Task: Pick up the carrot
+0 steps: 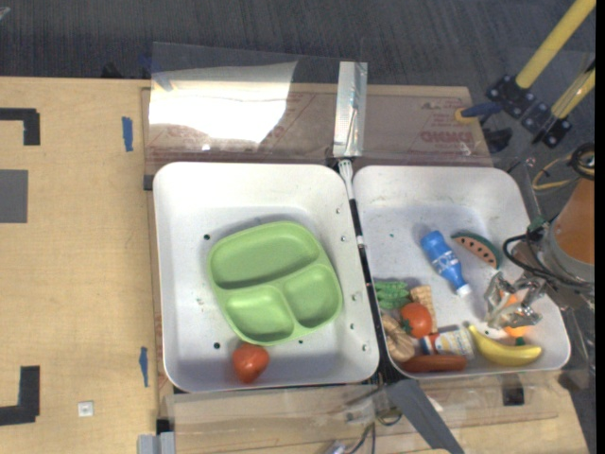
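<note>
The hand (511,299) sits low in the right bin (397,192), just above the banana (509,348), and an orange shape that is likely the carrot (515,306) shows among its metal fingers; the view is too cluttered there to tell whether the fingers are closed on it, so a grip cannot be claimed. The arm reaches in over that corner because the carrot lies near the banana, wedged toward the bin's wall, so the hand has little room. Left of the banana, a tomato (417,319) and other play food crowd the front wall, while a blue bottle (444,261) and a watermelon slice (475,250) lie further back, clear of the hand. Far left of the banana, the other bin holds a green divided plate (274,278).
</note>
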`<state>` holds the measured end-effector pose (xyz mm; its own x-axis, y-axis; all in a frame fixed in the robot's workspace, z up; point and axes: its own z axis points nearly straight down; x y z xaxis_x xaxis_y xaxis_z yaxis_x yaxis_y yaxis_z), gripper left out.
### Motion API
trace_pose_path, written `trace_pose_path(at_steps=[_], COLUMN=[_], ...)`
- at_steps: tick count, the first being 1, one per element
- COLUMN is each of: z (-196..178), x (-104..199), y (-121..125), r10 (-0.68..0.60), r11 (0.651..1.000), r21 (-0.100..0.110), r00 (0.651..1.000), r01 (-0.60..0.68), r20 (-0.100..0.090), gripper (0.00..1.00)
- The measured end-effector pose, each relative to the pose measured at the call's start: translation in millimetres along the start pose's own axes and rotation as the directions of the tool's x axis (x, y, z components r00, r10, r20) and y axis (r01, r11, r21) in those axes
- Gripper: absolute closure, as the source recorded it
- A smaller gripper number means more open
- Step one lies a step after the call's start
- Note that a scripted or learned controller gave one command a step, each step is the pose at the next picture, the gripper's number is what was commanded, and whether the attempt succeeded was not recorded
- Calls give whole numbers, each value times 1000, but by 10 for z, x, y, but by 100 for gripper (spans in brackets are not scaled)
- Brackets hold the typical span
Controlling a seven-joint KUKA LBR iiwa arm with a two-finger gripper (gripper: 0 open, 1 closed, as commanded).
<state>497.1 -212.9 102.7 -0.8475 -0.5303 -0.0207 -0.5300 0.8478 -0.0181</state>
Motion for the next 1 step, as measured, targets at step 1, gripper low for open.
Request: trace_pose_path(at_steps=[1], z=[6], x=[2], y=[4], r10=[0], r11=[1000], r21=[-1], r00=[1000], r01=[0], r20=[-1], gripper=[0])
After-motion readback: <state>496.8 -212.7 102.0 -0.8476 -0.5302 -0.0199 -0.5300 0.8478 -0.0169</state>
